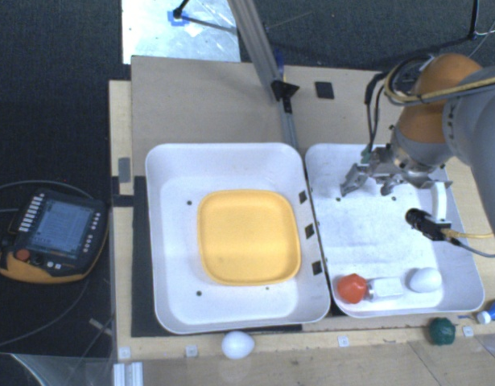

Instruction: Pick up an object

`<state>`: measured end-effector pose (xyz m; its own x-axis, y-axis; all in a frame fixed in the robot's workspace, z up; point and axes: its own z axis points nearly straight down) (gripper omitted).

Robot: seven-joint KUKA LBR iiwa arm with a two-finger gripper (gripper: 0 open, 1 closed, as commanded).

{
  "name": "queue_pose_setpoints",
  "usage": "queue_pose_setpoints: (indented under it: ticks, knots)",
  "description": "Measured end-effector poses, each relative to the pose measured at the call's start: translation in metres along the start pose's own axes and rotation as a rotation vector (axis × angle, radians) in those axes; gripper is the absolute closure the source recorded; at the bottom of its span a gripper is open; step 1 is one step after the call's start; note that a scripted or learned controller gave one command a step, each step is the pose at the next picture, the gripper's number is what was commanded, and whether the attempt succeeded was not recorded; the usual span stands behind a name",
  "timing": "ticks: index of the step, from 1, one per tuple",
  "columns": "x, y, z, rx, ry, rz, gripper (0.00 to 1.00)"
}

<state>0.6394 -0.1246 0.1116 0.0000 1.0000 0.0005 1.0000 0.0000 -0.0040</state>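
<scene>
Inside the left bin (171, 215) lies a smooth, rounded-square yellow plate (249, 236).

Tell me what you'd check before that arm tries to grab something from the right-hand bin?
1. Claw over the right bin, nothing seen between its fingers: ok.
2. Targets present: red ball, clear item and white egg shape lie along the bin's near edge: ok.
3. Claw above a target: not ok, it sits over the far part, apart from all three.
4. Room around targets: red ball touches the clear item, close to the wall: not ok.
5. Fingers spread wide enough: cannot tell.
</scene>
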Motion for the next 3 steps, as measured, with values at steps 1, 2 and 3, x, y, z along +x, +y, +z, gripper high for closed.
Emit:
queue_pose_setpoints:
  ticks: [1, 2, 3]
  knots:
    - [0.0, 0.002, -0.014, -0.007, -0.001, 0.0, 1.0]
    - [-0.003, 0.001, -0.057, -0.009, -0.001, 0.0, 1.0]
    - [-0.003, 0.002, -0.104, -0.009, -0.001, -0.001, 1.0]
